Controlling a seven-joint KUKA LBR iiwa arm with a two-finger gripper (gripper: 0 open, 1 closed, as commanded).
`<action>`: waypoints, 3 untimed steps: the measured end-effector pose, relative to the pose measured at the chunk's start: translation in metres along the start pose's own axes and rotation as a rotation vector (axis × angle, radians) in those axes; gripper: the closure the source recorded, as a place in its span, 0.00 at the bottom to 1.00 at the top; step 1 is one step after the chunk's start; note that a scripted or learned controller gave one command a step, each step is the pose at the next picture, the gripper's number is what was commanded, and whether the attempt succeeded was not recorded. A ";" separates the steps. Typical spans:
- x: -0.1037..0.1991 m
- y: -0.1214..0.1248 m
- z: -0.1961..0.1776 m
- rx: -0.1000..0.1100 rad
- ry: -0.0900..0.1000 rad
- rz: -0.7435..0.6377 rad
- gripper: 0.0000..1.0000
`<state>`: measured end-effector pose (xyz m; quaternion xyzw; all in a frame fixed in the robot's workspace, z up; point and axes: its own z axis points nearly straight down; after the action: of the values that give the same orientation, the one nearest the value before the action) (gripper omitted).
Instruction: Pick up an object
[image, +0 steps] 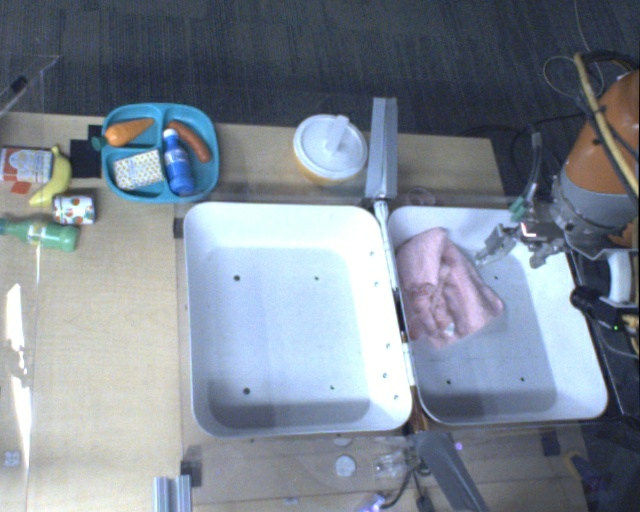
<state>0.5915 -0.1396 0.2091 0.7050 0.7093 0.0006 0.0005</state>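
gripper (497, 243) sits over the right bin (560, 390), near its upper edge, just beside the top right end of the pink cloth (445, 286). can't tell its state from this angle. nothing visibly between them. cloth lies crumpled in the left half of the right bin, against the divider side. left bin (290, 400) is next to it. off to the left on the bench: blue divided tray (205, 150) with toy food, banana (52, 178), small can (74, 209), green bottle (40, 234). white lidded cup (330, 147) stands behind the bins.
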 end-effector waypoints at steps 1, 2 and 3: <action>0.015 0.006 0.113 -0.004 -0.001 -0.125 0.00; 0.038 0.063 0.120 -0.010 -0.003 -0.193 0.00; -0.033 0.036 0.120 -0.009 -0.005 -0.260 0.00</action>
<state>0.6282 -0.1723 0.0894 0.6071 0.7946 0.0022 0.0056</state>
